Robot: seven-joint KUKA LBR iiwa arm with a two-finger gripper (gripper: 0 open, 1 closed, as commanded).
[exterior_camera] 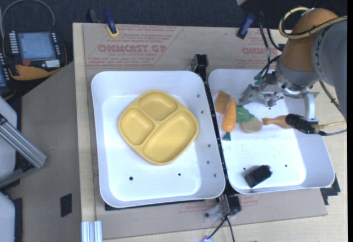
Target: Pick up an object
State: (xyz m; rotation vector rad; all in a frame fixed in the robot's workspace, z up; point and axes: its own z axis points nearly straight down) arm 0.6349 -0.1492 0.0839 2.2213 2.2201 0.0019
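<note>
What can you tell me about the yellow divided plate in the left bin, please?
The yellow plate is a rounded, softly squared dish that looks like matte plastic. Raised ridges split it into three compartments: two smaller ones toward the far side and one larger one toward the near right. Nothing lies in any of them. It sits flat and upright, turned at an angle to the bin's sides, roughly in the middle of the left bin, resting on the white floor and apart from the walls. Nothing else touches it.
</note>
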